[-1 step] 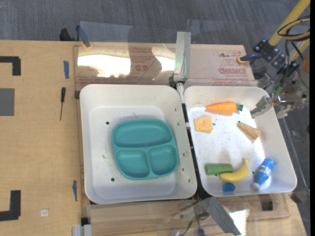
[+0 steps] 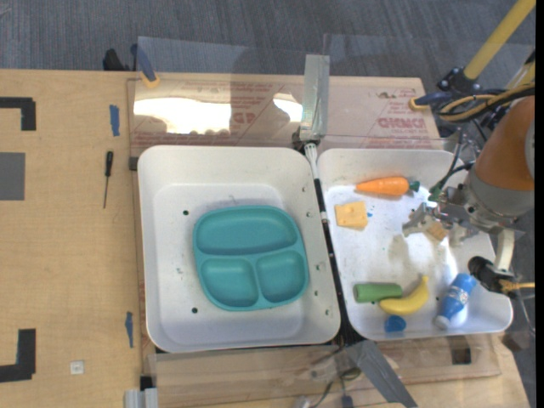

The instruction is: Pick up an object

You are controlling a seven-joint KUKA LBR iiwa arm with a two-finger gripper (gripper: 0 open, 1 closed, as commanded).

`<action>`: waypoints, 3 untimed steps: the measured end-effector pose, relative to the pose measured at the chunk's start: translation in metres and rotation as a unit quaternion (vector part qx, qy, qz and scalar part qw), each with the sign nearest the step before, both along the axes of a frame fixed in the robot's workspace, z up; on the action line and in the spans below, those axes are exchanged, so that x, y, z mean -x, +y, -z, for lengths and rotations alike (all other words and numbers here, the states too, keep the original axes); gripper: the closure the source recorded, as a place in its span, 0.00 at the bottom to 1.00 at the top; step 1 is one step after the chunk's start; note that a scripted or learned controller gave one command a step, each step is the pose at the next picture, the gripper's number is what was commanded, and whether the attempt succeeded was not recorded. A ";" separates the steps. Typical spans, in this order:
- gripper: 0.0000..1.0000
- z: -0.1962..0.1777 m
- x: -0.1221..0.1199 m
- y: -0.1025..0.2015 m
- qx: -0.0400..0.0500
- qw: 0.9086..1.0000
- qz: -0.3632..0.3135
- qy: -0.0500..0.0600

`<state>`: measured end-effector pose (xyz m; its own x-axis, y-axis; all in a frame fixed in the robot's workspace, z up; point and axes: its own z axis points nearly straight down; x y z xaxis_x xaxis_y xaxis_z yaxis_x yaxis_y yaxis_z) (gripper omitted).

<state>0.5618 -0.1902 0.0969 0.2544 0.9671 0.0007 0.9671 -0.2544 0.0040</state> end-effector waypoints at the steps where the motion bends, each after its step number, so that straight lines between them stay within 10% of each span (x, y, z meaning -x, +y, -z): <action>1: 0.00 0.009 -0.040 -0.007 -0.005 0.999 -0.034 0.000; 2: 1.00 -0.002 -0.041 -0.010 -0.001 0.999 -0.035 -0.002; 3: 1.00 -0.098 -0.012 0.046 0.001 0.994 -0.106 -0.002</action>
